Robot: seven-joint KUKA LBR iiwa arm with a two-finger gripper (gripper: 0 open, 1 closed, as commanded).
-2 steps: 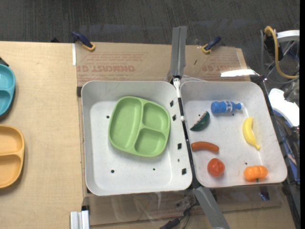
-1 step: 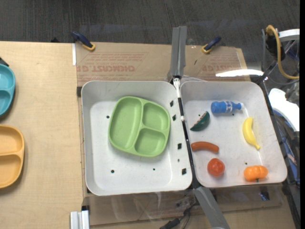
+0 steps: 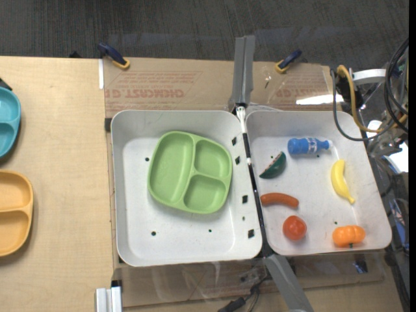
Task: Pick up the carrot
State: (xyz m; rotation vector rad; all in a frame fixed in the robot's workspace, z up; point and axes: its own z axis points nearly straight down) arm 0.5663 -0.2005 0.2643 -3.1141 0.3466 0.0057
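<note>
The carrot (image 3: 279, 200) is a short orange-red stick. It lies almost flat on the floor of the right bin (image 3: 364, 142), near that bin's left wall and a little below its middle. Nothing covers it. A red tomato (image 3: 294, 227) sits just below and to its right, a small gap away. A green and red watermelon slice (image 3: 273, 165) lies just above it.
The right bin also holds a blue bottle (image 3: 308, 146), a yellow banana (image 3: 340, 181) and an orange pumpkin-like toy (image 3: 348, 235). A green divided plate (image 3: 190, 171) lies in the left bin (image 3: 130, 239). Cables (image 3: 390, 109) hang at the right edge. Teal and orange plates (image 3: 10, 213) rest at far left.
</note>
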